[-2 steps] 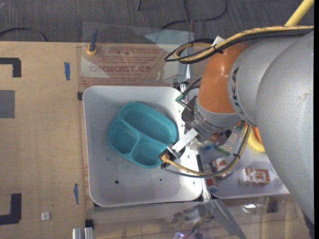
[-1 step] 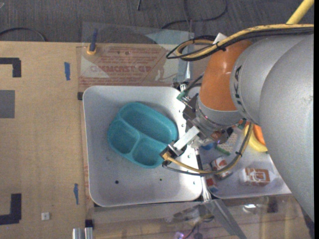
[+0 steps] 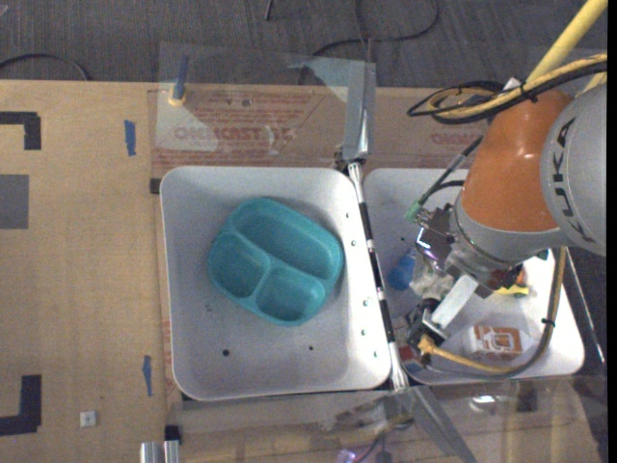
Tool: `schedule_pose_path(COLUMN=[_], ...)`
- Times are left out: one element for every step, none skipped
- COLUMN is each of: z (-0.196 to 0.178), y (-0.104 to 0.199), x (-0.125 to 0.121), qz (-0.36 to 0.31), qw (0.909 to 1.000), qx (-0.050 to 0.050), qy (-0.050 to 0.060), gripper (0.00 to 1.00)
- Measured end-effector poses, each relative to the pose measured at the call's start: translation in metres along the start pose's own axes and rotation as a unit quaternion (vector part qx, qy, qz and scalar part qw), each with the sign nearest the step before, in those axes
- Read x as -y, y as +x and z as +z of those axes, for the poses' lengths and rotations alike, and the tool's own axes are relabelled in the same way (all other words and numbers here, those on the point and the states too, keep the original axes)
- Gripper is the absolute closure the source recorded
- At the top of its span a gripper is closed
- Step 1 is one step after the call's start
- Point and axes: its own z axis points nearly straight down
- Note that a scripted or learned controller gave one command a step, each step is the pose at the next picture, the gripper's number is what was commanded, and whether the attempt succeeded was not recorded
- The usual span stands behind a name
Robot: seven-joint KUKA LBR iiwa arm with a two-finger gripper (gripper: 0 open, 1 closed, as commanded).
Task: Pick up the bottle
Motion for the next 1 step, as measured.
schedule_pose_path(z=[-0.0383], y=[0.0481], x=[0.0177], qz=[-0.123], qw=[0.9925], qx=[0.000], qy=[-0.003], gripper=[1.00])
